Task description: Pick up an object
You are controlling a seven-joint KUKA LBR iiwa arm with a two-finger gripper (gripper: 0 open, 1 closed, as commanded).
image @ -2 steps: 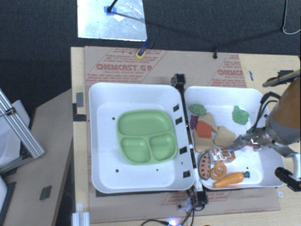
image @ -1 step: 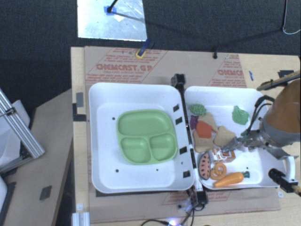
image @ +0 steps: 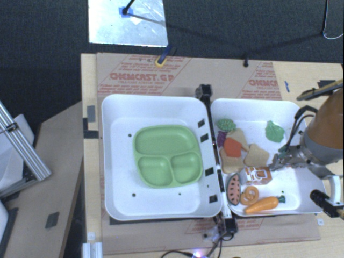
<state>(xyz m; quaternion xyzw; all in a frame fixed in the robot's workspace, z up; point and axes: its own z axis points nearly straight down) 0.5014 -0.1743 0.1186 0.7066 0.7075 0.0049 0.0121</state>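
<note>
Surface [image: 134, 71] with two white bins | tool [image: 280, 162] low beside bread slice [image: 256, 156], grip state unclear | nothing lifted; pick remains

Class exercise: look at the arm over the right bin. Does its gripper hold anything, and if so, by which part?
It cannot be told. The gripper is low in the right bin, beside the tan bread slice and the small carton, but no object visibly sits in its grasp.
</note>
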